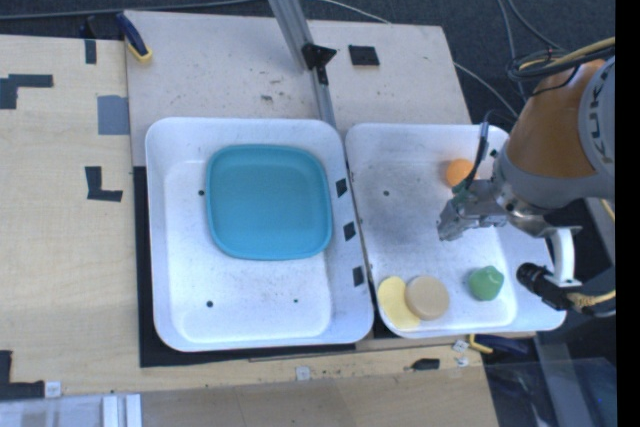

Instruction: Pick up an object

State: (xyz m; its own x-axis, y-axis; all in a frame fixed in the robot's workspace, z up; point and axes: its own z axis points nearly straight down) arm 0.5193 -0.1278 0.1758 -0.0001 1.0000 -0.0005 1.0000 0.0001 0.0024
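the pick looks not yet made, judging from how things lie. the arm enters from the right of the frame and its tool (457,220) sits low over the right bin (400,165), at that bin's middle right. nothing shows between its fingers, and at this slant and size i cannot tell how they stand.

the candidates for picking all lie in the right bin. an orange object (457,171) rests near the upper right part of the bin, just above the tool in the frame and partly hidden by the wrist. a green object (486,283) lies lower right, near the tool but apart from it. along the bottom edge of the bin a yellow disc (393,300) and a tan disc (428,297) lie touching, the tan one overlapping the yellow. all four rest on the bin floor, so none has been lifted.

the left bin (165,215) holds a blue plate (268,201) at centre left of the frame, well apart from the tool.

what seems left: settling on one object, closing on it, and raising it clear. the orange object looks the closest target, though which one the tool is aiming at cannot be told.
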